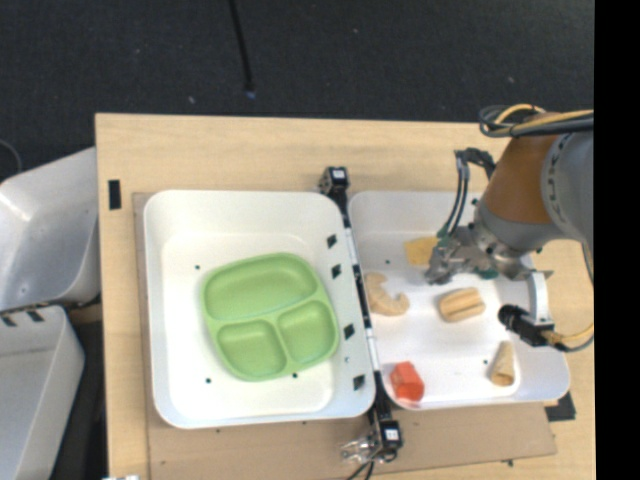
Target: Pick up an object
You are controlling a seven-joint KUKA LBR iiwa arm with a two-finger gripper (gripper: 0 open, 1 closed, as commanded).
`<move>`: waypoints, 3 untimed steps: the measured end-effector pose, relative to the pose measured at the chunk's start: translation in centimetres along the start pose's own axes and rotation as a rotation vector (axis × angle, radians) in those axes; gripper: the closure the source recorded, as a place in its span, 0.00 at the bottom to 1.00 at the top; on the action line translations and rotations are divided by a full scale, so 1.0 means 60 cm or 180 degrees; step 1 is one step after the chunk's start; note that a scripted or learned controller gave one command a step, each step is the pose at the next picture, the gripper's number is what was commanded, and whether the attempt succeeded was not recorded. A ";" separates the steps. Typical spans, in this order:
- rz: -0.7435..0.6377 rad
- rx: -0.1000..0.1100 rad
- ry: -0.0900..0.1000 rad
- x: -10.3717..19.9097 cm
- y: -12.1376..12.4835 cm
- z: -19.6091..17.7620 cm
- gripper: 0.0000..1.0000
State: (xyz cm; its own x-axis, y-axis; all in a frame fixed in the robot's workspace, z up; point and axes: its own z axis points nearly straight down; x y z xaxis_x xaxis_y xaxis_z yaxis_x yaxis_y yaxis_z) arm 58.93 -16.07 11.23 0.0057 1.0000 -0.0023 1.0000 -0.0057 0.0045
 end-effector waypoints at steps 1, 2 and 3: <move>-0.0023 -0.0001 0.0003 0.005 -0.006 -0.103 1.00; -0.0028 -0.0002 0.0000 -0.007 -0.001 -0.178 1.00; -0.0027 -0.0006 -0.0001 -0.009 0.001 -0.268 1.00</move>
State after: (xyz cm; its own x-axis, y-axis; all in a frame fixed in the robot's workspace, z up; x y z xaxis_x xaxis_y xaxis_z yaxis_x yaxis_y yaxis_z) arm 58.94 -16.60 27.32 -0.0028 1.0000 -0.0026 1.0000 0.0028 0.0065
